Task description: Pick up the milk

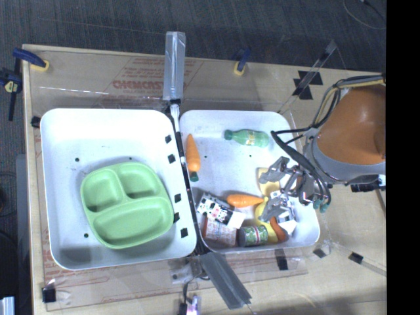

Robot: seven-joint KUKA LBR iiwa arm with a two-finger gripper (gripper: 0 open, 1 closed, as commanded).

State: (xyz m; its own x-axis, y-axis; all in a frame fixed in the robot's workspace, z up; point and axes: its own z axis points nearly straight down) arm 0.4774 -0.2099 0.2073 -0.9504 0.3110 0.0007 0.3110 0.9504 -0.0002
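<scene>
We see the end effector [281, 188] with its fingers spread and nothing between them, low over the right bin's [216, 120] right side, while the milk [216, 209] lies well to its left near the bin's near-left corner, long axis running left-right.

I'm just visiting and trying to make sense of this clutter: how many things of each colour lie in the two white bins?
Green: 2, the divided plate in the left bin and the bottle in the right bin
Orange: 2, one carrot by the divider, another carrot mid-bin
White patterned: 1, the carton
Dark with yellow label: 1, the can
Total: 6 I can tell apart; the pile under the gripper is too jumbled to count.
</scene>
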